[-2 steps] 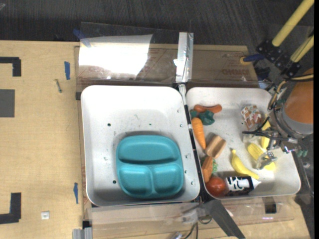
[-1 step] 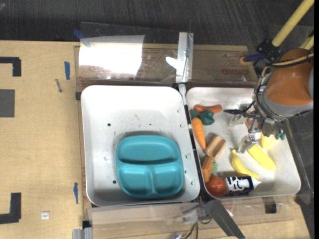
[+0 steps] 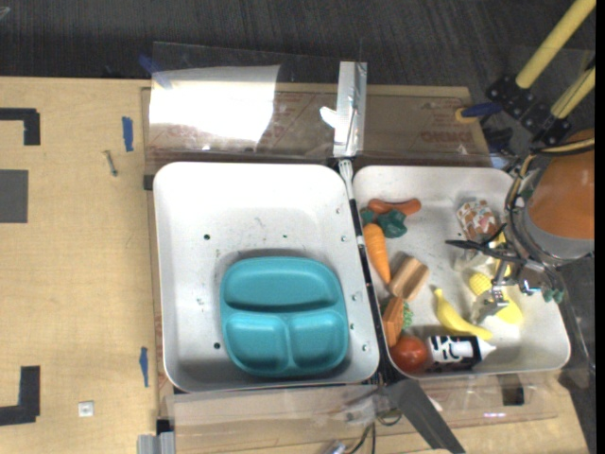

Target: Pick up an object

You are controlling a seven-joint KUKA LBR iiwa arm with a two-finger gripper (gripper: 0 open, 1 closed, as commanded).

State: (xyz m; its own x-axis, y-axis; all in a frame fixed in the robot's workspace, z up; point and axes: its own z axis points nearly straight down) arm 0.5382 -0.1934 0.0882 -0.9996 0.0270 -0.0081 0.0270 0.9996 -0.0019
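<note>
L bin (image 3: 180, 253) holds a teal tray (image 3: 282, 314). R bin (image 3: 548, 343): carrots (image 3: 376, 249), bread (image 3: 407, 276), tomato (image 3: 409, 352), banana (image 3: 457, 319). Arm (image 3: 565, 206) reaches in from R, wrist low; gripper (image 3: 492, 289) over yellow toys near the banana, can't tell if clenched.

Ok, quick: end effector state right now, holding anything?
End effector: cannot be told; it sits low in the right bin among the yellow toys.

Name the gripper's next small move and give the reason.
Probably lower straight down a little. The gripper sits over the right bin above the yellow toys near the banana, with nothing visibly between its fingers.
</note>
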